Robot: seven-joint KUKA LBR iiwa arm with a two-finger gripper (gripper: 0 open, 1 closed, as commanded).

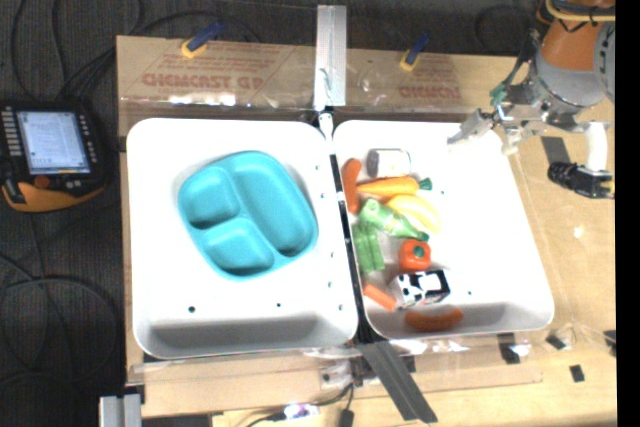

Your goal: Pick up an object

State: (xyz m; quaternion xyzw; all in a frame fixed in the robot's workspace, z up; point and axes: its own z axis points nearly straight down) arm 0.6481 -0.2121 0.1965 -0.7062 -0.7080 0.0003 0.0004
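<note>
2 white bins: the left bin (150, 245) holds a blue tray (247, 212), the right bin (500, 245) toy food (395, 225). Gripper (482, 127) hovers open and empty at its far corner; approach step, next descend onto 1 item

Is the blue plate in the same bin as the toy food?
No, the blue plate lies in the left bin; the toy food is piled in the right bin.
</note>
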